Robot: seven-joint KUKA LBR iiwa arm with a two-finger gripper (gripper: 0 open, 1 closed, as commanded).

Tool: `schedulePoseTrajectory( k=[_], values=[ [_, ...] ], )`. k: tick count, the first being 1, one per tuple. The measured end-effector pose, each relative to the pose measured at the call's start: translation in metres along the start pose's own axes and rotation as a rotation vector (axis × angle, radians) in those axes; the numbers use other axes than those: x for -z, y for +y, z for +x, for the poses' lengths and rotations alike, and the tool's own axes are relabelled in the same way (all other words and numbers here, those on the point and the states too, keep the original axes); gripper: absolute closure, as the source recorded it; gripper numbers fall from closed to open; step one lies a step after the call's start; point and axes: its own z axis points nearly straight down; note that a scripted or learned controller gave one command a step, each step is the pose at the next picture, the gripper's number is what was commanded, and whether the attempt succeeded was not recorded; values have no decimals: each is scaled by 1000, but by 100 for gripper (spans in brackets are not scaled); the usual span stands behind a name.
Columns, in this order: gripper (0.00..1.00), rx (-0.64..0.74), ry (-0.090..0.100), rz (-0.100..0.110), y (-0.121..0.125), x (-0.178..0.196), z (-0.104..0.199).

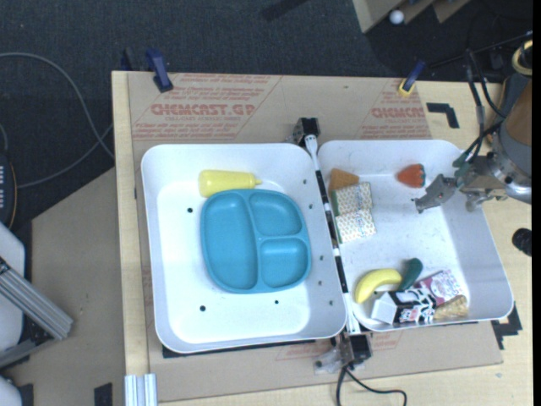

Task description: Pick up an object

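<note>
Looking at the near edge first: right bin point(494, 265) has a pile in its near corner, a banana point(374, 282), a dark green piece point(411, 271) touching it, a printed packet point(427, 299) and a small white cup point(385, 309). Left bin point(169, 311) holds a blue divided plate point(254, 239) about in the middle, with a yellow bottle point(226, 182) lying just behind it, touching the plate rim. Further back in the right bin, two patterned sponge blocks point(353, 211) sit against the divider, a tan wedge point(342, 178) right behind them. Red-orange toy point(412, 175) lies near the far wall, on its own. Gripper point(433, 194) is low over the right bin's far right part, just beside the red toy, not touching it. Jaws: can't tell how wide, nothing visible between them. Both bins sit on the table point(254, 100).
</note>
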Motion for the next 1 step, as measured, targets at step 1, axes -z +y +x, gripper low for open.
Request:
schedulePoseTrajectory(
  k=[1],
  values=[
    [0,1,0,0,94,-76,-16]
  ],
)
